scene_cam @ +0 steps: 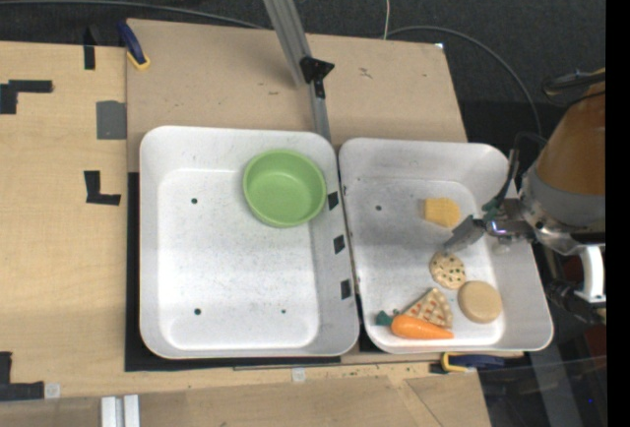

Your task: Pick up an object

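Yellow block (pixel 442 212), centre-right, looks light and rigid, best pinched across its sides; gripper (pixel 463 235) beside it, jaw state indeterminable.

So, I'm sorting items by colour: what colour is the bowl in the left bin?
Light green bowl; the camera view shows it plainly.

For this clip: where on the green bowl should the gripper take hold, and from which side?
Judging by its pose, the green bowl sits upright, mouth up, so pinch the rim from above. Its right edge crowds the left bin's wall; the left rim looks freer.
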Robot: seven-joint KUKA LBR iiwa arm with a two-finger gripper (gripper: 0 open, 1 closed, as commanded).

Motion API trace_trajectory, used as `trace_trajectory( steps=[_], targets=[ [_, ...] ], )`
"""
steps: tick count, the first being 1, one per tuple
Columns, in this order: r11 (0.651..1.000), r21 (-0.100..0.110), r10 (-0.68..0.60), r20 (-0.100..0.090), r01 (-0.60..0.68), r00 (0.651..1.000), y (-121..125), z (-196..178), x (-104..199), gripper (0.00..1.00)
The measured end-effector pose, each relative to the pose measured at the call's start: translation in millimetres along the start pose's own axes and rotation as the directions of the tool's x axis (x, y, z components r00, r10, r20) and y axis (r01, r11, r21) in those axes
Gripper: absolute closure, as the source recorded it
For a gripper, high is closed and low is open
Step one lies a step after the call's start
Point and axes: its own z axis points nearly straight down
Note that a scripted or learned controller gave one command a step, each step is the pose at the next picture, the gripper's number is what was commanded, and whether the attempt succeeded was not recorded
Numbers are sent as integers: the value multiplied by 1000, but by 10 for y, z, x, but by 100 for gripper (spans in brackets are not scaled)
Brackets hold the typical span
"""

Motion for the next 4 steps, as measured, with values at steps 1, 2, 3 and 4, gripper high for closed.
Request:
trace_trajectory(
  steps=[1,2,3,4],
  targets=[
    [1000,0,-1,0,1,1000,67,482,-18,0],
    [1000,-4,-2,0,2,1000,76,357,-14,100],
    [1000,-11,-1,4,1,1000,121,-137,-106,100],
    [1000,-10,-1,3,2,1000,127,-493,-104,100]
  ],
)
